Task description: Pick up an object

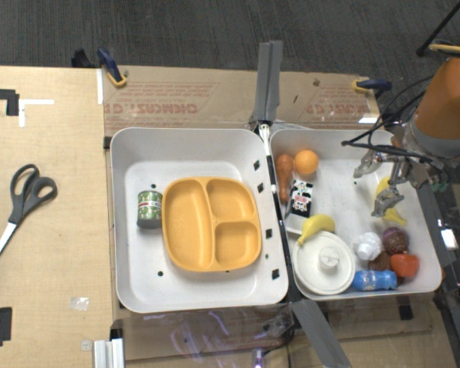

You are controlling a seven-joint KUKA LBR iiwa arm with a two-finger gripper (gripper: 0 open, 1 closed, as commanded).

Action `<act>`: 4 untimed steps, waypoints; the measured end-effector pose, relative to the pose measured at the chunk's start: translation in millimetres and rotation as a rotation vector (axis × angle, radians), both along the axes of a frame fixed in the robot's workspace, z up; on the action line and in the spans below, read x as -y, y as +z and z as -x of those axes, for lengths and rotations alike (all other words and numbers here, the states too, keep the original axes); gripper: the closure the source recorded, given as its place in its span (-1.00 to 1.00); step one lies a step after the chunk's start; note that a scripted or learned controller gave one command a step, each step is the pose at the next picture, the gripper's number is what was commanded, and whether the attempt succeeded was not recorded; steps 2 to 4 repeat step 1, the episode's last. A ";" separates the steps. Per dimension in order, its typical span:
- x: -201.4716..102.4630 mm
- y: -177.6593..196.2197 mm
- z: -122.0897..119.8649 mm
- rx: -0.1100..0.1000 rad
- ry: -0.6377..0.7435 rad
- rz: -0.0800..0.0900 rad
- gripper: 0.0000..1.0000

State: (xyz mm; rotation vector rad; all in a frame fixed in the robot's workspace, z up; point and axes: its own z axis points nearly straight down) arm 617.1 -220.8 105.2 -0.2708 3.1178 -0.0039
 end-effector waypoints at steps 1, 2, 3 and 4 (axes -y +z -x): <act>0.9 -11.1 -19.6 -0.005 0.004 0.000 -1.00; 0.9 -11.1 -19.6 -0.005 0.004 0.000 -1.00; 0.9 -11.1 -19.6 -0.005 0.004 0.000 -1.00; 0.9 -11.1 -19.6 -0.005 0.004 0.000 -1.00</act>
